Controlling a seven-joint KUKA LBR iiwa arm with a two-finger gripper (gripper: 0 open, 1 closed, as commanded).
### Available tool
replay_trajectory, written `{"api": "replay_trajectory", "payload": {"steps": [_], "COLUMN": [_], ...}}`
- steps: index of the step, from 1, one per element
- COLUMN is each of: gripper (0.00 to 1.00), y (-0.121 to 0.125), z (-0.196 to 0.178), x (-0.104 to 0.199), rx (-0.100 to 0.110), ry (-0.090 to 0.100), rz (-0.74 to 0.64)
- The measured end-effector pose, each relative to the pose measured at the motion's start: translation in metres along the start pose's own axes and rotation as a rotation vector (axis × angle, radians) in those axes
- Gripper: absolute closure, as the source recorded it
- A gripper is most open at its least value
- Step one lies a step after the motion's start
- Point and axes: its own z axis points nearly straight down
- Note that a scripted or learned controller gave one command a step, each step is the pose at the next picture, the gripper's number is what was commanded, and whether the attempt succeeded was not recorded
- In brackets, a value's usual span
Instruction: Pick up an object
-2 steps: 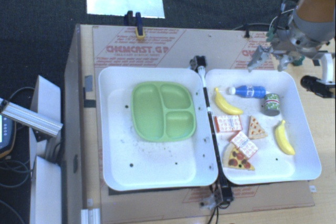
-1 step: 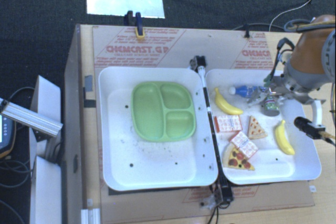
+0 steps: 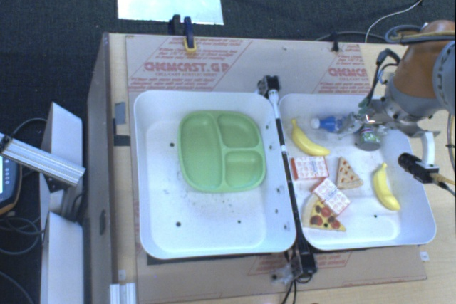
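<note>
Lower right of frame, I saw a pizza slice point(image 3: 324, 216) and two bananas point(image 3: 385, 186) in the right bin point(image 3: 413, 228): light, rigid plastic toys, best pinched across the middle. Farther up, the gripper point(image 3: 367, 130) hovered near a bottle point(image 3: 329, 124); its opening I couldn't tell.
</note>
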Motion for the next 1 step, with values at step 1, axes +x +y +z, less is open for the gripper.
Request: {"api": "replay_trajectory", "payload": {"steps": [1], "gripper": [0.00], "y": [0.0001], "z": [0.0171], "x": [-0.0079], "rx": [0.026], "ry": [0.010], "rz": [0.001]}}
